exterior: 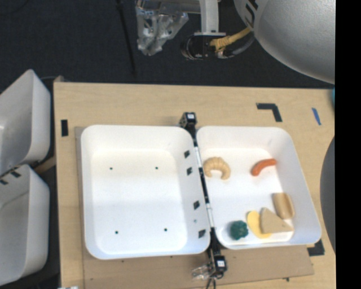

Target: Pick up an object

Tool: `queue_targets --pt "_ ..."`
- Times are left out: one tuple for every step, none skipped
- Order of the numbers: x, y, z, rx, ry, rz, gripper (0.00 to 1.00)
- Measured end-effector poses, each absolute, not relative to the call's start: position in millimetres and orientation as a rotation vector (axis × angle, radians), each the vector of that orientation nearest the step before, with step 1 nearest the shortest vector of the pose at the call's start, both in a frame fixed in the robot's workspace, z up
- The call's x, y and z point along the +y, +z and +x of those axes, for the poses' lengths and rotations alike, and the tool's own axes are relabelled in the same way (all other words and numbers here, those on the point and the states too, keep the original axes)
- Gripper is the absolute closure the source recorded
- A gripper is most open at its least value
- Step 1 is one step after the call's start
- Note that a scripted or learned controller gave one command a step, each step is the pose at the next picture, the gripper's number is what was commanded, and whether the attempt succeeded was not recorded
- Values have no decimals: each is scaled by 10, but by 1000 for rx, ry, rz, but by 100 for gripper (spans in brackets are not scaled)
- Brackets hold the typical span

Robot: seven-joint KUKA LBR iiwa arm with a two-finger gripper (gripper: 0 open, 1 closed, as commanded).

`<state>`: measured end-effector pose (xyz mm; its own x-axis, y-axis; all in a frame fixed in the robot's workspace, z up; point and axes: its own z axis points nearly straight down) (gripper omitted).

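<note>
Toys lie in the right bin (293, 148).
Croissant (217, 167) left of sausage (263, 166); hand (155, 31) state unclear.

- My arm (299, 34) is a broad, smooth, pale grey rounded shell.
- My gripper (159, 29) is a cluster of clear and metallic parts.
- A yellow cable (232, 39) curls beside a white post (209, 17).
</note>
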<state>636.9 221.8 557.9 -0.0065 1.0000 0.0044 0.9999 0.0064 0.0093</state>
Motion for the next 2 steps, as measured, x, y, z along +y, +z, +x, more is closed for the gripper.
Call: queue_targets --pt "2220 5529 5668 2229 4 2214 100" --pt "2211 5270 5005 2228 -4 2217 100"
